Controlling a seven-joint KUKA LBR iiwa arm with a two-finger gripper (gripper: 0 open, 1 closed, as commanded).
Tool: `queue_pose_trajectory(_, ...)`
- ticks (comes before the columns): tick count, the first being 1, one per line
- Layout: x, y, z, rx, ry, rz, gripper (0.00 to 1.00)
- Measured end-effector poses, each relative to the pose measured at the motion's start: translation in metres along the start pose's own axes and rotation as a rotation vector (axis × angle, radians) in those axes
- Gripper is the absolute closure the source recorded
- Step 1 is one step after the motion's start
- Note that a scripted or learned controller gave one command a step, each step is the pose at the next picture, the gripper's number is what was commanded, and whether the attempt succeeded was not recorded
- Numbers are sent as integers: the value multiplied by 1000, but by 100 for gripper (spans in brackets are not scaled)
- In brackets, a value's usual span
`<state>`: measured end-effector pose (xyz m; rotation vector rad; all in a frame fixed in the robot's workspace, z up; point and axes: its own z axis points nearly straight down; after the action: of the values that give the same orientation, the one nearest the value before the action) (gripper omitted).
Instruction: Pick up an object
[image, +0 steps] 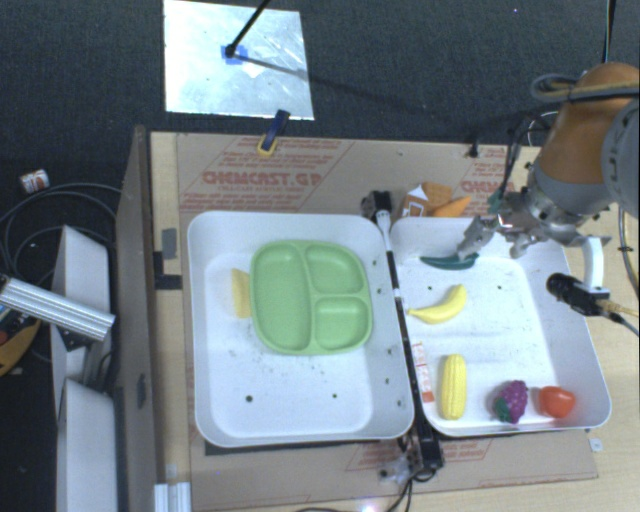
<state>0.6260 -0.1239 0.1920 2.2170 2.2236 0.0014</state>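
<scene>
**Gripper down over teal piece, far end of right bin**

Arm reached in from the worktop's right edge w/ the gripper (478, 240) low at the far-left part of the right bin (585, 345). Its tip sat right at a dark teal curved object (450, 262), prob. touching or just above it. Couldn't tell how far the gripper was open, or whether anything was in it; too small and blurred.

Other candidates in the same bin: banana (440, 306) near the middle by the left wall, corn cob (453, 385) toward the near edge, purple grapes (511, 400) and a tomato (556, 401) at the near-right corner. Orange carrot-like piece (450, 206) lay on the worktop just past the bin's far rim. Left bin (215, 400) held a green divided plate (308, 297) w/ a yellow piece (240, 293) beside it.

Step, as I judged it: approach/descend onto the teal piece, grasp not confirmed. Next move would need the gripper closed squarely across that thin curved shape, then a straight lift; it lay flat and low, so a slip or a miss looked likely.
</scene>
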Motion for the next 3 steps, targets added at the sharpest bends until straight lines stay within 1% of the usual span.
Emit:
queue_pose_trajectory(1,7,-3,108,8,2,0,0)
queue_pose_trajectory(2,9,-29,108,3,0,2,0)
queue_pose_trajectory(3,8,-27,97,-2,0,1,100)
